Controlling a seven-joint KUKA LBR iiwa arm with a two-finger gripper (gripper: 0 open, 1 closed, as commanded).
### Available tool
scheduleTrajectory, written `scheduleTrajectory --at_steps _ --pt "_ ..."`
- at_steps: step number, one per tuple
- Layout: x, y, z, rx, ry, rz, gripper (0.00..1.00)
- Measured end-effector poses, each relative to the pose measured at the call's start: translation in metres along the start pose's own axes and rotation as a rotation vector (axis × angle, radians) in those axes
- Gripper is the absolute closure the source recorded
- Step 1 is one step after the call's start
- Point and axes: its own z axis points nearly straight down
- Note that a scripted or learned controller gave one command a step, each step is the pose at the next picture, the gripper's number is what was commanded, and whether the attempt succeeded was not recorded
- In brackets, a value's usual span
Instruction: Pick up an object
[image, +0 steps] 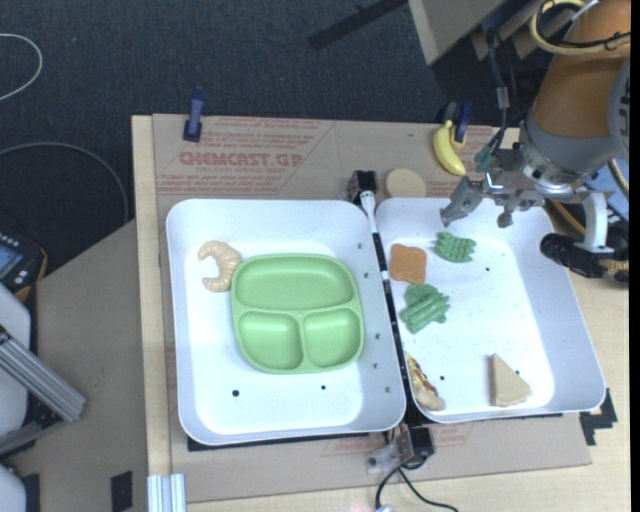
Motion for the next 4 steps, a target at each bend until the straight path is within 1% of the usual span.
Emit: scheduleTrajectory --at_steps 1,2,3,4 --pt "0.077 -0.037 0.057 0.01 0.005 -0.006 0.0" --pt "0.09 -0.109 0.053 0.009 0.002 0.001 0.0" --pt "0.089 -0.106 0.043 0.0 0.001 0.002 1.0" --pt "0.066 -0.142 -0.055 -0.009 -0.001 0.003 1.0"
